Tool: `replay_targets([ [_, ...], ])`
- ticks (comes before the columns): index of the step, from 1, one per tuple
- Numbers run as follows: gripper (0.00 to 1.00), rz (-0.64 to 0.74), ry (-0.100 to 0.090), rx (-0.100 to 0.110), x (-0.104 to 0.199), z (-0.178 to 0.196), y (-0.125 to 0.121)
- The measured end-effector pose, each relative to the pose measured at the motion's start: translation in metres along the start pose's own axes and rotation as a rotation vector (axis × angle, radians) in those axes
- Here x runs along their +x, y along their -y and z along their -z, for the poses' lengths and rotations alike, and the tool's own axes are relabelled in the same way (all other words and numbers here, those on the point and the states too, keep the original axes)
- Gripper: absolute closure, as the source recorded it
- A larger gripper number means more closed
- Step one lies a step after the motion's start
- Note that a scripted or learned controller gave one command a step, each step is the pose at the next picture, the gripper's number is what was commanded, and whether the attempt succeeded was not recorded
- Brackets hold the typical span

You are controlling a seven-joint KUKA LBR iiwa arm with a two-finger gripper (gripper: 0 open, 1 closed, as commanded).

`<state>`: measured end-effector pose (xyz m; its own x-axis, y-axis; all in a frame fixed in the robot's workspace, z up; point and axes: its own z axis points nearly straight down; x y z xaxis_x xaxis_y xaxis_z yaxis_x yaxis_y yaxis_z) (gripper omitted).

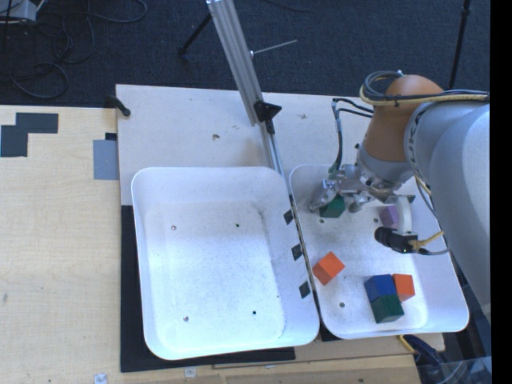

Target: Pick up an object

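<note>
My gripper (334,198) hangs low over the upper left of the right bin (448,314). A dark green block (333,208) sits right at its tip, partly covered by the metal of the hand. I cannot tell whether the block is gripped or merely lies beneath. An orange block (328,267) lies alone near the bin's left wall. At the bin's near end a blue block (379,286), a second dark green block (388,308) and a small orange-red block (404,286) cluster together. A purple block (390,214) peeks out beside the wrist.
The left bin (152,294) stands beside the right one, with black clips (297,251) along the shared wall. A slanted aluminium rail (240,62) rises behind the bins. The arm's grey body and its cables (416,242) cover the right bin's right side.
</note>
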<state>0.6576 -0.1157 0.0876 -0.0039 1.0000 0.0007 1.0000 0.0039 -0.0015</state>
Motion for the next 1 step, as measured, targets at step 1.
replay_targets([
  [1,1.0,0.004,0.001,0.002,0.0004,0.0124,0.001],
])
